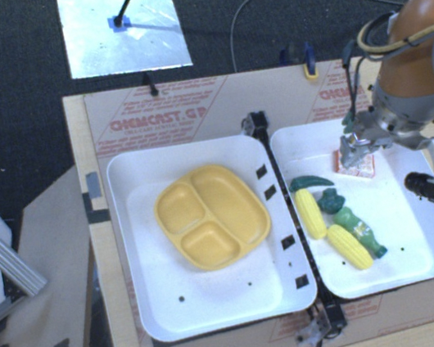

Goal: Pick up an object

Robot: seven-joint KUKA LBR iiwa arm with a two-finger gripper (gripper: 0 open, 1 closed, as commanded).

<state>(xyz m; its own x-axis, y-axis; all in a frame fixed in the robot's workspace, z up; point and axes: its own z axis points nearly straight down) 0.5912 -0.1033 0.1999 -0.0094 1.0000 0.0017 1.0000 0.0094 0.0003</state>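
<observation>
Two shallow white plastic bins with rounded corners sit side by side on the worktop, which is covered by a sheet of brown printed paper. The left bin carries a glossy yellow tray moulded into three rounded compartments. In the right bin lie two yellow ears of toy corn, one near the centre divider and the other lower and angled toward the lower right, with knobbly dark green pieces between and beside them and a smooth dark green pepper-like shape just above. A small flat red and white packet lies at the upper part of this bin. The metallic hand hangs right over that packet at the frame's right; whether it is clenched or released I cannot tell.
</observation>
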